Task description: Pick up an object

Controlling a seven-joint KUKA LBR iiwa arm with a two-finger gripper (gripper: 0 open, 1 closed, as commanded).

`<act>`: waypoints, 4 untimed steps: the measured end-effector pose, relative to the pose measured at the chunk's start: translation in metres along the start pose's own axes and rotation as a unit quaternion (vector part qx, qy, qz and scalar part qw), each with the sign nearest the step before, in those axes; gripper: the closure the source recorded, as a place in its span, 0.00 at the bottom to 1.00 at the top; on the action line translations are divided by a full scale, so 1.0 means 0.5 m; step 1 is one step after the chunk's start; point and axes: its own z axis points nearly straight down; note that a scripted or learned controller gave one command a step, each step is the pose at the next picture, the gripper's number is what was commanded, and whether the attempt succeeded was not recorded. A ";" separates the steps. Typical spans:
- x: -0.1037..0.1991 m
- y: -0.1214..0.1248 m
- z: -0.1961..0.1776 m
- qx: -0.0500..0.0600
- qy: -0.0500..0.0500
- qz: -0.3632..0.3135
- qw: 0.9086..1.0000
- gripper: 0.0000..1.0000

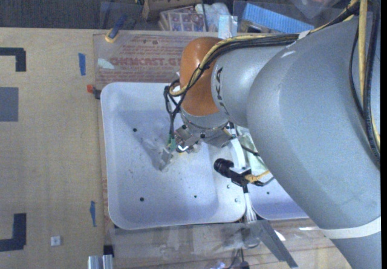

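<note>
My gripper (164, 158) hangs low inside the left white bin (121, 159), near its middle, pointing down and to the left. The grey arm (290, 110) with its orange band (196, 74) comes in from the right and covers the bin's right part. A small green spot (172, 141) shows just above the gripper tip; I cannot tell whether it is a thing or part of the tool. No graspable thing shows on the bin floor around the gripper.
A few small dark specks (141, 199) dot the left bin's floor. The right bin (272, 204) is mostly hidden under the arm. A wooden board (139, 56) lies behind the bins, with clutter beyond it. The bench (48, 141) spreads to the left.
</note>
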 end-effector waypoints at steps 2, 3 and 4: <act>0.017 0.084 -0.026 -0.065 -0.015 -0.023 0.998 0.00; 0.039 0.157 -0.034 -0.065 -0.007 0.093 0.993 0.00; 0.037 0.191 -0.038 -0.066 -0.003 0.167 0.984 0.00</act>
